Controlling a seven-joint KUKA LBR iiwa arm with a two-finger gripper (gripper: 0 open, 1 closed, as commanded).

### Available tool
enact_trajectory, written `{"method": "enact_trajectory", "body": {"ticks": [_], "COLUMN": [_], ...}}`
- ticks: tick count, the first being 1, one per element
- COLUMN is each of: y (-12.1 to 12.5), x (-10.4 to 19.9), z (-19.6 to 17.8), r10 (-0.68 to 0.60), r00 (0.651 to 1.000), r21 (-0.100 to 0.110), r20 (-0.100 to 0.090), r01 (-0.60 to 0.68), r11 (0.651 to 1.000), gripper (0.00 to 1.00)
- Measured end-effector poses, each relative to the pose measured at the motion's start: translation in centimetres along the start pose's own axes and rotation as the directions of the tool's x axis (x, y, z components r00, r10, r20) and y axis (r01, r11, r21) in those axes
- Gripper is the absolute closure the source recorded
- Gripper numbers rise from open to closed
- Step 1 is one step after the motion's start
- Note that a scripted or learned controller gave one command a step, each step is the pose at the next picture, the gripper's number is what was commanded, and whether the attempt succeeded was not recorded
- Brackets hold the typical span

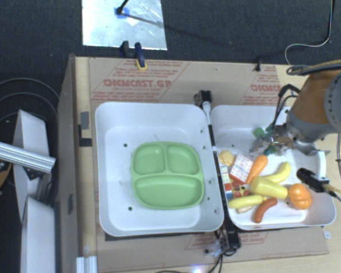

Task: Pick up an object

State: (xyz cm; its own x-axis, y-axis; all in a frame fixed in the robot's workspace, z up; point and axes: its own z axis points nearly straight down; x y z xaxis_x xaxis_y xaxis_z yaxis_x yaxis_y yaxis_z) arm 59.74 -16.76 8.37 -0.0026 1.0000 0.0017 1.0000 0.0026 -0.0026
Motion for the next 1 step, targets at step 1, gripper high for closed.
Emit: {"method": "enact_trajectory", "body": {"ticks": [1], "y": [6.33], "x": [2.82], "z": [-0.21], "r10": [-0.006], "r00": [1.000], "r21": [-0.011], "r20": [0.003], "r01": [0.006], "r11": [1.000], "gripper": [0.00]}}
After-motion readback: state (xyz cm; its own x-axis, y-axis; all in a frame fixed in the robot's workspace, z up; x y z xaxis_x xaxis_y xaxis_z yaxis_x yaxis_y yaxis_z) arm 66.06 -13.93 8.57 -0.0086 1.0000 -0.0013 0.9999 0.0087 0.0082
